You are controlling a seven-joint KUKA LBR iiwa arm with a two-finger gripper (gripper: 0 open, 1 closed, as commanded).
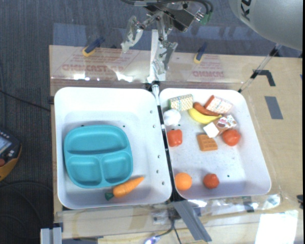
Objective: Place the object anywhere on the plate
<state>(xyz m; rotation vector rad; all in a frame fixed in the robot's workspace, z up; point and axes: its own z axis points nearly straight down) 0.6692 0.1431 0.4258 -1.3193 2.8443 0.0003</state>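
Note:
A teal plate (97,156) with three compartments lies in the left bin (71,103). An orange toy carrot (125,187) lies on the bin floor just off the plate's front right corner, touching or nearly touching its rim. My gripper (148,40) hangs high above the bench's back edge, behind the wall that divides the two bins. It is open, with nothing between its fingers. It is far from both the plate and the carrot.
The right bin (254,131) holds several toy foods: a banana (201,116), a red tomato (232,137), an orange (183,181), a waffle piece (207,143) and a white ball (171,117). Clips (93,46) hold plastic sheeting along the back.

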